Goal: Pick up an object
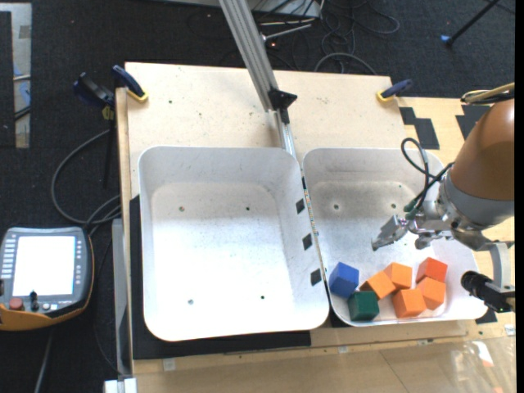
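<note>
Blocks crowd the near corner of the right bin — the gripper hovers just beyond them.

One blue block, one green block and several orange blocks sit touching in a cluster. They look like light, stiff foam or wood cubes with flat faces — probably easy to pinch across two opposite sides, the blue one being most exposed. Whether the gripper is open or closed I cannot tell; nothing shows in its grasp. The left bin sits alongside on the desk.

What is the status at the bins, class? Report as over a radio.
End effector over the right bin, nothing visibly held. Blocks clustered at the bin's near edge, untouched. Blue block and green block beside the orange ones. Path open.
</note>
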Tool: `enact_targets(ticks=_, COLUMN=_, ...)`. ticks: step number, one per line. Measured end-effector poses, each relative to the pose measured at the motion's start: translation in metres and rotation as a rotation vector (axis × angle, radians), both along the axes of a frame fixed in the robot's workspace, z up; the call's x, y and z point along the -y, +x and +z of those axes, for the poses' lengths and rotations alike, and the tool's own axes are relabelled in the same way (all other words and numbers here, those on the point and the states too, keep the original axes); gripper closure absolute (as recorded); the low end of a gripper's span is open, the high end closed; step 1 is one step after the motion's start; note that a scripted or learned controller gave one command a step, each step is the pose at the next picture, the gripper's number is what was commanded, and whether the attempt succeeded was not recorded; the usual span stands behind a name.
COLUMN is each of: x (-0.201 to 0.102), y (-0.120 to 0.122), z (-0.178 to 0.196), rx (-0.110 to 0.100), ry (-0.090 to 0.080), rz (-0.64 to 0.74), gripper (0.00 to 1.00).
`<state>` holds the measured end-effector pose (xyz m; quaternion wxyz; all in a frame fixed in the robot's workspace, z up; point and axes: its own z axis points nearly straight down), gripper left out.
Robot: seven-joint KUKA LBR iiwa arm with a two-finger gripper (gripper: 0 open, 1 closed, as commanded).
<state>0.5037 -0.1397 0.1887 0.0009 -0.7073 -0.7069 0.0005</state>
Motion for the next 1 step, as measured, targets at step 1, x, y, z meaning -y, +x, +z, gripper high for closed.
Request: enact_targets(ticks=1, x=0.0082, y=-0.0103, z=-0.0799, rx=-0.005, ry=0.001, rz=-0.002, gripper=0.00)
